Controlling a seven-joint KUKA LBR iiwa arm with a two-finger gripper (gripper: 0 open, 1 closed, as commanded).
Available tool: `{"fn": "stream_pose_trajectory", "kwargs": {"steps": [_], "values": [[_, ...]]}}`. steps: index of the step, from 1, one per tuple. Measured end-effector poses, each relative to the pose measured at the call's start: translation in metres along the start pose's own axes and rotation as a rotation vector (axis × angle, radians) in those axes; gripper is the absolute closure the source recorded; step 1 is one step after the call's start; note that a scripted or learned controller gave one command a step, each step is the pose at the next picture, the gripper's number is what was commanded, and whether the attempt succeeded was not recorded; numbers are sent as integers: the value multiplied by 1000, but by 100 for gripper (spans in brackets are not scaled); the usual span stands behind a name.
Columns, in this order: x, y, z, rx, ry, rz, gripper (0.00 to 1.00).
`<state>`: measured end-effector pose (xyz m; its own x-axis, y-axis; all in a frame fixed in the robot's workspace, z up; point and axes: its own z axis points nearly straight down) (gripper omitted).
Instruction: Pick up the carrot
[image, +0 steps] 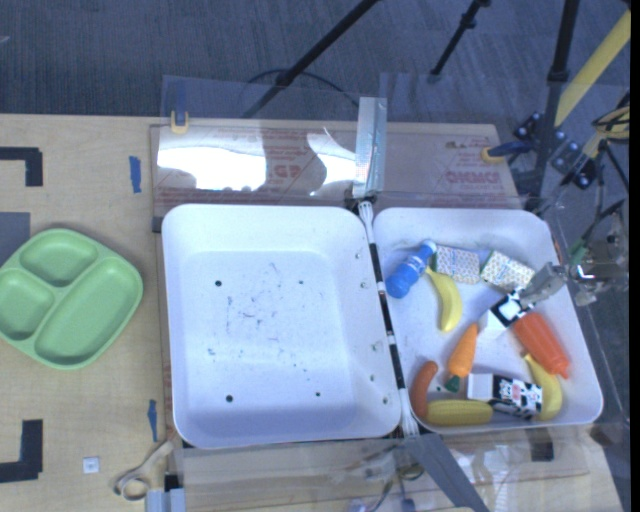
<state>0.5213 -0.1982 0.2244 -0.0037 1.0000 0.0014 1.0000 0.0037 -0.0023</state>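
Note:
The carrot (463, 348) is a short orange cone with a green stub at its lower end. It lies tilted in the middle of the right bin (572, 412), between a yellow banana (447, 299) above it and a reddish sausage (424, 380) below left. My gripper (545, 283) comes in over the bin's right rim as a grey shape. It hangs up and to the right of the carrot, well apart from it, close above the capped end of an orange bottle (541, 343).
The right bin also holds a blue bottle (407, 271), two patterned sponges (458, 262) (506, 269), a yellow corn-like piece (459, 411), another yellow fruit (549, 391) and a black-and-white item (516, 392). The left bin (200, 235) adjoins it. A green divided plate (66, 297) sits far left.

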Motion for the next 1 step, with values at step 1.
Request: {"fn": "stream_pose_trajectory", "kwargs": {"steps": [1], "values": [[49, -41, 74, 1, 0, -25, 0]]}}
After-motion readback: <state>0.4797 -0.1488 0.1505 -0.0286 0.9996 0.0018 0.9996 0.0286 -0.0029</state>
